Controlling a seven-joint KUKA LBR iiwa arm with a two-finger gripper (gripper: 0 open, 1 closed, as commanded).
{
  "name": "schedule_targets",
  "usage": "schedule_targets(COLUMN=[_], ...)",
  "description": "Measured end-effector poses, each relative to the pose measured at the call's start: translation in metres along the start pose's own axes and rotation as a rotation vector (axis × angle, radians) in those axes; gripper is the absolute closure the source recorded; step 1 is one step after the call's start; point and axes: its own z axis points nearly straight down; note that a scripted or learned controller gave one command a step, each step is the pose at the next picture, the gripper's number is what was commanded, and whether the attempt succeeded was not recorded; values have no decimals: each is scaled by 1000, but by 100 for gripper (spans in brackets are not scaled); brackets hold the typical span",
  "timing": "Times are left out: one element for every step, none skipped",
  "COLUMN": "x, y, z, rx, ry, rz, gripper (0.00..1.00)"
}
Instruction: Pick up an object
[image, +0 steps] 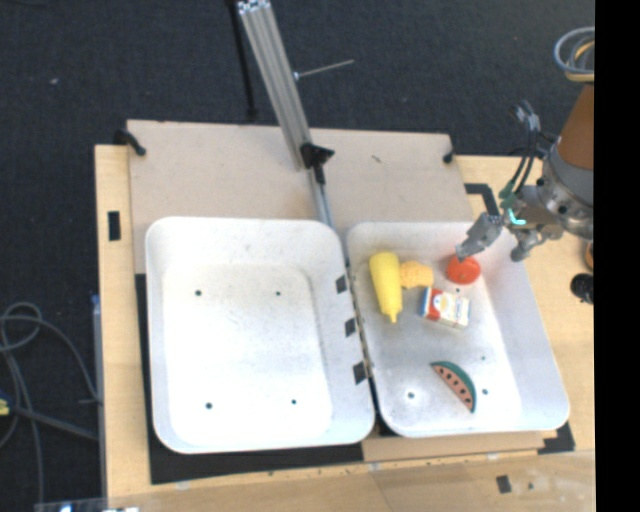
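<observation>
Right now I see the fingers (498, 238) spread apart over the far right corner of the right bin (530, 330), gripping nothing. Just below the left fingertip sits a small red object (462, 269). Beyond it, further from the fingers, lie a yellow bottle (386, 284), a little carton (446, 306) and a watermelon slice (455, 384). The left bin (170, 330) is well apart on the counter (230, 170).

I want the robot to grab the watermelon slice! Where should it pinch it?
Probably across the slice's narrow width, at its middle, coming straight down. It lies flat and alone in the right bin, a thin curved wedge running lengthwise toward the corner, so the gripper has space on both sides.
</observation>
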Motion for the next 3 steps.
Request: schedule_targets(x=[0, 3, 11], y=[1, 9, 11], z=[-2, 45, 103], rx=[-4, 0, 2], ry=[-1, -2, -1], rz=[-1, -1, -1], gripper=[0, 0, 0])
